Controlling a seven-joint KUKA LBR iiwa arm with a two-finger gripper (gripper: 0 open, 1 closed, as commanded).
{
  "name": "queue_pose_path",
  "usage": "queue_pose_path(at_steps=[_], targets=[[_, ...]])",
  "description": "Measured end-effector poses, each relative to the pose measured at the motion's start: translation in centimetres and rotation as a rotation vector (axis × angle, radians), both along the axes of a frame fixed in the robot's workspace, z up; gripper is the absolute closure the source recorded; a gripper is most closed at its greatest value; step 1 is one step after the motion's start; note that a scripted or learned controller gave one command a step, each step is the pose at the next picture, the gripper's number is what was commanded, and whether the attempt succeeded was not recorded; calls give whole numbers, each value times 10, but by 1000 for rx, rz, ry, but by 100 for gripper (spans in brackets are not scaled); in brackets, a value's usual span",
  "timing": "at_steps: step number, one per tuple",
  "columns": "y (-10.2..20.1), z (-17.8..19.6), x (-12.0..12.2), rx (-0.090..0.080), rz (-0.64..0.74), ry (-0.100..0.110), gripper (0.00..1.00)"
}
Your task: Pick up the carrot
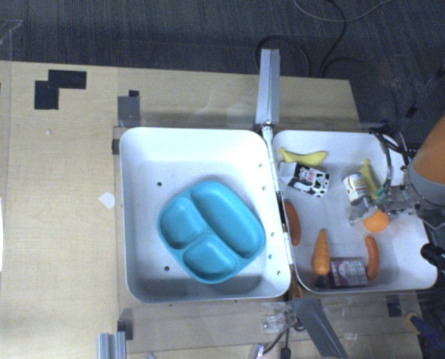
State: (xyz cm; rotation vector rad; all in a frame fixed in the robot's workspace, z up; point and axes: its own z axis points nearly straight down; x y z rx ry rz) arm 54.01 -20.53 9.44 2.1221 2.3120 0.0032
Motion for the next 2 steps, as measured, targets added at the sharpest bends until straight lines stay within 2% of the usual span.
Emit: queue_pose_path(at_steps=[1, 2], targets=[[0, 76, 18, -1, -130, -3, 0], [11, -5, -38, -1, -125, -8, 0]])
